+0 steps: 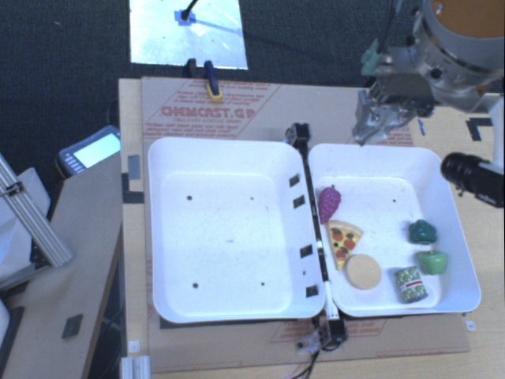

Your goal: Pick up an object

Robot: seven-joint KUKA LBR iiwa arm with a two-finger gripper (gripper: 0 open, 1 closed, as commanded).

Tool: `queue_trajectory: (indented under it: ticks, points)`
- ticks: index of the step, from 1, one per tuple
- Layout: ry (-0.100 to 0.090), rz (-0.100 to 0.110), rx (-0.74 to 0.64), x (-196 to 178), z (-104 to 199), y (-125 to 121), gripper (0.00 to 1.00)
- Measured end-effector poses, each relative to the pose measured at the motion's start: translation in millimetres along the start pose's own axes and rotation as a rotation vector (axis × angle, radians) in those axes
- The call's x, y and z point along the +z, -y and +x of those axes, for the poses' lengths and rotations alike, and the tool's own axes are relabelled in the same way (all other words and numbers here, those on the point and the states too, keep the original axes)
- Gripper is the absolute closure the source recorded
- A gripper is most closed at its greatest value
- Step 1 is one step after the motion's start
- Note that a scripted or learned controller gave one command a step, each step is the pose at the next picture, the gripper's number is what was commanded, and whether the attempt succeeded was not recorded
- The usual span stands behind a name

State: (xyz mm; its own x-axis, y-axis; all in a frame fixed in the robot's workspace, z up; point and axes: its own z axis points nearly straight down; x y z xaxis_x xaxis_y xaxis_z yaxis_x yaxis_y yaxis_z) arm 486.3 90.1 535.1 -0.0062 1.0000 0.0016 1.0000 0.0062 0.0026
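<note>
Lying in the right-hand bin [454,212], six small toy foods make up the choice for a pick: a purple bunch of grapes [328,203] close to the divider between the bins, a pizza slice [344,241] just below it, a round tan cookie [364,272] touching the slice's lower end, a green printed box [410,283] at the lower right, a light green pepper [432,260] just above that box, and a dark green vegetable [421,231] above the pepper. The grapes look like the nearest candidate. Their long axis runs roughly up and down the frame, tilted slightly, and they sit apart from the pizza slice, so there is some free room on either side.

From the grapes, the gripper [371,129] lies toward the upper right of the frame, hanging over the cardboard just beyond the bin's far rim, not yet over any object. Whether its fingers are spread or closed cannot be told from this angle. The coming move would therefore be a travel toward the lower left of the frame and down into the bin. The left-hand bin [158,212] sits well apart from all this, across the divider.
</note>
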Motion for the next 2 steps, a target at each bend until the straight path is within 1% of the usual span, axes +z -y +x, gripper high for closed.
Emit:
queue_trajectory:
  ticks: [1,2]
  points:
    - [0.0,0.0,0.0,0.0,26.8,-0.1,1.0]
    - [0.001,0.005,-0.003,41.0,86.0,-15.3,1.0]
